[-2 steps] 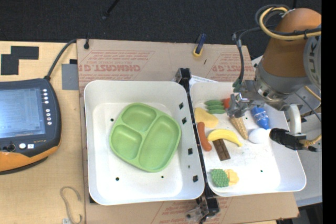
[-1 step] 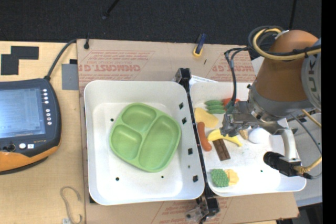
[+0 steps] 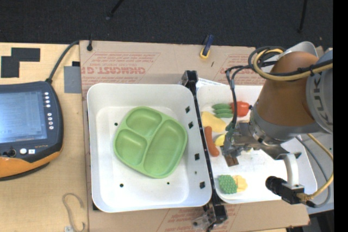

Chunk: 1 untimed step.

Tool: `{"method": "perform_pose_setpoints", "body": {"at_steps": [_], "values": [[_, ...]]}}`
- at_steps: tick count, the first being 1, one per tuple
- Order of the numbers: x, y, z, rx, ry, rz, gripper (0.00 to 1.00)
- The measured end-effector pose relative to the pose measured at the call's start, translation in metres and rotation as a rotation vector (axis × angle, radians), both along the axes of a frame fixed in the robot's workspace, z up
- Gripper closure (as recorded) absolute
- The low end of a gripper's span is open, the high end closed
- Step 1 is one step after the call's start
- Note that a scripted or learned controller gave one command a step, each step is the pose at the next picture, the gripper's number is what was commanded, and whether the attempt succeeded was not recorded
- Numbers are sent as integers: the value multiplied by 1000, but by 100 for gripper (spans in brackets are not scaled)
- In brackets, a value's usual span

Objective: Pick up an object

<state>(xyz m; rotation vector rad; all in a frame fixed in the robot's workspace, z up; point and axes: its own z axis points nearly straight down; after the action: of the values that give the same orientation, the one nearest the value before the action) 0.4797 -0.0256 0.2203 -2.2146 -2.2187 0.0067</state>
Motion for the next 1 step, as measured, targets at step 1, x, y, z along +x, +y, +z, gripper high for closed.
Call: {"method": "perform_pose_setpoints", "body": {"at_steps": [1], "values": [[-4, 4, 12, -1, -5, 0, 100]]}}
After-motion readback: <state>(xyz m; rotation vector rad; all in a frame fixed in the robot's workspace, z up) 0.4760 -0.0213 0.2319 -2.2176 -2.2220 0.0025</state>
